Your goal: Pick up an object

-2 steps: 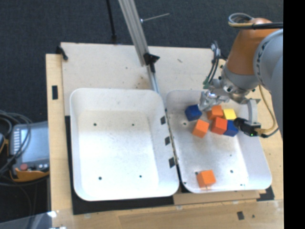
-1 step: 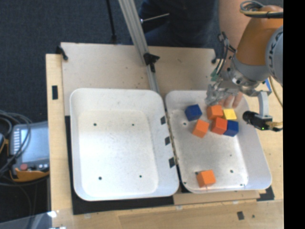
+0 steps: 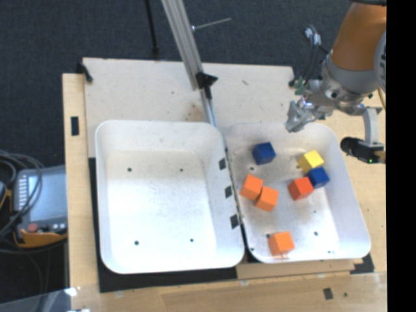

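The right bin [image 3: 351, 229] holds several small blocks. A blue cube [image 3: 263, 152] lies near its back left, a yellow cube [image 3: 312, 159] touches another blue cube [image 3: 318, 177], and a red-orange cube [image 3: 300, 188] sits just left of that. Two orange cubes [image 3: 259, 193] lie side by side near the middle, and one more orange cube [image 3: 281, 242] rests near the front rim. My gripper [image 3: 296, 120] hangs above the bin's back edge, to the right of the first blue cube and apart from every block.
The left bin [image 3: 162, 194] stands beside the right one. A slanted aluminium post [image 3: 185, 41] rises from the back of the bench between the bins. A grey control box with cables [image 3: 32, 200] sits off the bench at the far left.
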You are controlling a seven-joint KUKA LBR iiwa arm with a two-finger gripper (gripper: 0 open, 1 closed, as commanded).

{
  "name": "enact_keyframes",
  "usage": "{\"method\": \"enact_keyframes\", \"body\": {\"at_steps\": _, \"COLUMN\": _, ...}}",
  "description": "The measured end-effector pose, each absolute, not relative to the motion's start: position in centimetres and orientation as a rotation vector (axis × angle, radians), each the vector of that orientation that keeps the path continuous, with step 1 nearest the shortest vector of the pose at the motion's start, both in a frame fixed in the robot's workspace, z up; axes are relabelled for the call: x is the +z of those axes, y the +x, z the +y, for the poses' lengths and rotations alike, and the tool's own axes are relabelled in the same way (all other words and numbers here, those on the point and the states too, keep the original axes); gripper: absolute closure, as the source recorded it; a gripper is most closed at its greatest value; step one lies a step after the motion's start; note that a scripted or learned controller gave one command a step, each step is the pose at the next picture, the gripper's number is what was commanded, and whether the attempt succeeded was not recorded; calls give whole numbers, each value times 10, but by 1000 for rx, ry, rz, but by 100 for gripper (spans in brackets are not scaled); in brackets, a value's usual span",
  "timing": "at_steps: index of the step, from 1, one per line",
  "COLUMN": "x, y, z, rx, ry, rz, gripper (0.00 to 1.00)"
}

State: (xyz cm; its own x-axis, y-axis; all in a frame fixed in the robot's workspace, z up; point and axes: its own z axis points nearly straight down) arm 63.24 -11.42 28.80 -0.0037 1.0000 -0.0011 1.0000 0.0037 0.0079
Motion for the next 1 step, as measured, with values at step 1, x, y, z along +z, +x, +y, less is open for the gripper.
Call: {"method": "enact_keyframes", "body": {"at_steps": 1, "x": 267, "y": 625, "z": -68, "rx": -1, "ry": 2216, "rz": 2227, "gripper": 100}}
